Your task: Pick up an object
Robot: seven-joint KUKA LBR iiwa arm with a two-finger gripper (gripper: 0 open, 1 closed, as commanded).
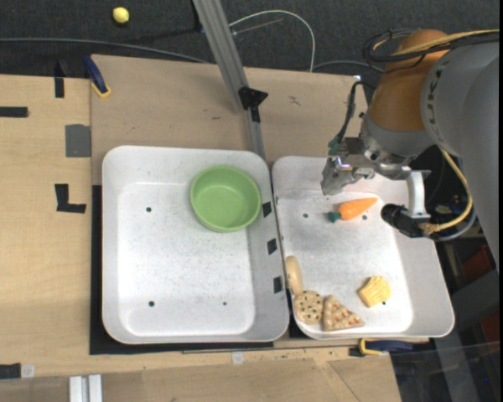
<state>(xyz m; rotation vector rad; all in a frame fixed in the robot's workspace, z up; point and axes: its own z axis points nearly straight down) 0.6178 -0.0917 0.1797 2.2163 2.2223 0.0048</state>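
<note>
An orange toy carrot [355,208] with a green tip lies in the right bin [419,304], near its far side. My gripper [339,177] hangs just above and to the left of it, at the bin's far edge. Nothing shows between its fingers. At the near end of this bin lie a tan oblong piece [294,273], a round cookie [308,306], a pizza slice [339,316] and a yellow cracker-like piece [374,291]. A green bowl [225,197] sits in the left bin [126,308], at its far right.
A slanted grey pole [225,48] ends in a black clamp at the bins' far edge. Cables loop behind the right bin. A small yellow ball [121,14] rests on the dark floor at the far left.
</note>
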